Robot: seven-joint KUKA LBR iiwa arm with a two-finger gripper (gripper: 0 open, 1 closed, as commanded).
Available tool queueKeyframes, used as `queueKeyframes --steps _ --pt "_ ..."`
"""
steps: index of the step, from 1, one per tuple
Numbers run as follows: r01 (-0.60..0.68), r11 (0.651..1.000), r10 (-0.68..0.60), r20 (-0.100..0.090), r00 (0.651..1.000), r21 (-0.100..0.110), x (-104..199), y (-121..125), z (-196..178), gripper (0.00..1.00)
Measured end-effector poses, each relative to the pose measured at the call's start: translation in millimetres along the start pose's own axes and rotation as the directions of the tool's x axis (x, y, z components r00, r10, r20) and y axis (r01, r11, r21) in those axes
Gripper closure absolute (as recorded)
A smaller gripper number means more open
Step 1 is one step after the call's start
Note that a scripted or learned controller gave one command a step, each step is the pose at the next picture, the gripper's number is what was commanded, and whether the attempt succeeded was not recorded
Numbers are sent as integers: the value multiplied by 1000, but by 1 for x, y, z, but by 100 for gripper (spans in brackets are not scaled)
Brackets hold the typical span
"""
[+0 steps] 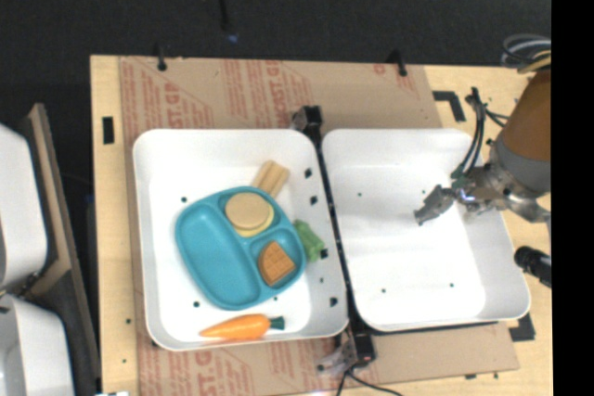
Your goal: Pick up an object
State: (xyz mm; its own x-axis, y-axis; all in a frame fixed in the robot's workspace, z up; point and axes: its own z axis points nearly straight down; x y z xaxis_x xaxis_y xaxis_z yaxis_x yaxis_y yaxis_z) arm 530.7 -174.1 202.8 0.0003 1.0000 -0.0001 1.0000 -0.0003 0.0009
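Note:
The left bin [158, 172] holds a blue divided tray [218, 260]. On the tray lie a round tan cookie [250, 211] and a brown toast piece [277, 262]. A tan wooden block [272, 176] rests just behind the tray, a green piece [310, 239] lies by its right edge, and an orange carrot [239, 326] lies at the bin's front. My gripper [434, 205] hangs over the right bin [408, 292], far from these objects. Its fingers point left, spread apart, with nothing between them.
A black clamp [307, 118] sits at the back where the two bins meet, and cables [348, 357] lie at the front seam. The cardboard-covered bench [232, 88] surrounds both bins. White objects [19, 199] stand off the bench at far left.

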Motion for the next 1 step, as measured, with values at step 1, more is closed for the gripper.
queueKeyframes --steps 1 --pt "-2 1000 2 0 1000 0 -22 18 52 0"
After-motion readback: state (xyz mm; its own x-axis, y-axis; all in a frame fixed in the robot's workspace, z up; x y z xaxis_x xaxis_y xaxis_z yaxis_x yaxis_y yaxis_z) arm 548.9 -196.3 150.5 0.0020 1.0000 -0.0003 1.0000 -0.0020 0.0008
